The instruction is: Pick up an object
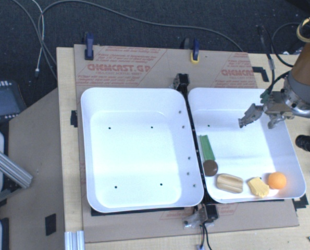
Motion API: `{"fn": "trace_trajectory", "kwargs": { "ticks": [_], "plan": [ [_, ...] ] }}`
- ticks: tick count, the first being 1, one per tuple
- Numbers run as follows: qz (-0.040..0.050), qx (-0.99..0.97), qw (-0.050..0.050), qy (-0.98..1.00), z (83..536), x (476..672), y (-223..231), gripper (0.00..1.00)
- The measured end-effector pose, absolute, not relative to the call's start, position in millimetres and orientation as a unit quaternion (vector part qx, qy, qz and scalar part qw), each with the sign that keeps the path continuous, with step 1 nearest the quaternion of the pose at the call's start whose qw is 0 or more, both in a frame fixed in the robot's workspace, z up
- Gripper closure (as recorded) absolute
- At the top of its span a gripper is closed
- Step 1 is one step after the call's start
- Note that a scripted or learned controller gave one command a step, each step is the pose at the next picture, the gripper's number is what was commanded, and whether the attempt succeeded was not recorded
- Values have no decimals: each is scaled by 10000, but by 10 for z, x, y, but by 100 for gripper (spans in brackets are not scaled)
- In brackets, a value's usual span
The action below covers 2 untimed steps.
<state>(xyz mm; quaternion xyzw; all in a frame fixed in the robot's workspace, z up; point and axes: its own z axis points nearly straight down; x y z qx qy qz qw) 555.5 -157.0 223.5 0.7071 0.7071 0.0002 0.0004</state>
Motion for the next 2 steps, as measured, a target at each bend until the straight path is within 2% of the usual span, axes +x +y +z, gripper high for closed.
{"fn": "trace_trajectory", "kwargs": {
  "ticks": [1,2],
  "plan": [
    [-24,7069,-36,7073,1196,5718,-1571,0],
    [-16,7092,-18,7050,861,4994,-1935,0]
  ]
}}
